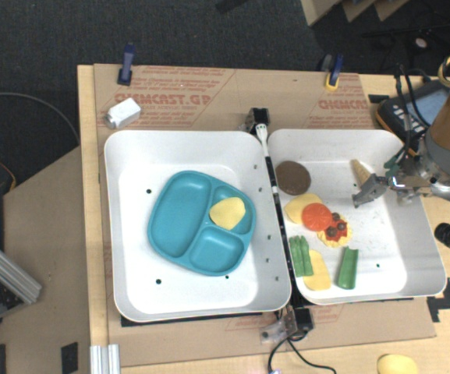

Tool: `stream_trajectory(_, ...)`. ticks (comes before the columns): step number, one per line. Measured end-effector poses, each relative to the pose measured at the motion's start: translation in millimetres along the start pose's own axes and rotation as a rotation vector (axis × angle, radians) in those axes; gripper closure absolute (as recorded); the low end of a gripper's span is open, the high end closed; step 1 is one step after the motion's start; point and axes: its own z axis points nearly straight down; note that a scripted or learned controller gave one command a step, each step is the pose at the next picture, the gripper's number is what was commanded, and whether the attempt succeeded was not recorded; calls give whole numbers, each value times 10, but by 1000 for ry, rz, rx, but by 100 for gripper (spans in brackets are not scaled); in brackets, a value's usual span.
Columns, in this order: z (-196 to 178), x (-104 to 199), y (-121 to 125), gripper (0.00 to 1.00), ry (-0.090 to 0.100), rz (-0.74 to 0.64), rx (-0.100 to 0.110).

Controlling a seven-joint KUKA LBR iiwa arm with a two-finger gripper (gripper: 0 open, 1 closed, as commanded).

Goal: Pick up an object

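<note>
The table, a cardboard-covered board, carries two shallow white plastic bins side by side, meeting along a black clipped seam. The right white bin serves as the landmark. To its left, the left white bin holds a teal sectioned plastic plate with a pale yellow rounded piece lying in its upper right section; bare white floor rings that plate on all sides.

Inside the right white bin, the toys crowd the half nearest the seam: a flat brown disc near the top, a red round toy tomato on a yellow slice below it, a small dark-berried piece just beside the tomato, then a green ridged bean pod and a green cylinder-shaped vegetable on another yellow slice near the bottom rim. The bin's right half and lower right corner lie bare.

The hand reaches in over the right rim, its grey fingers pointing toward the seam, above the bin floor in the upper middle. A tan wedge-shaped piece lies just beside the fingertips. Nothing is visible between the fingers, and how far they are spread cannot be told.
</note>
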Motion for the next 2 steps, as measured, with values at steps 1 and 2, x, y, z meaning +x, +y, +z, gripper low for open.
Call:
stream_trajectory(1, 1067, 351, -594, 0, 4, 1, 8)
stream_trajectory(2, 1016, 661, 274, 0, -1, -6, -8)
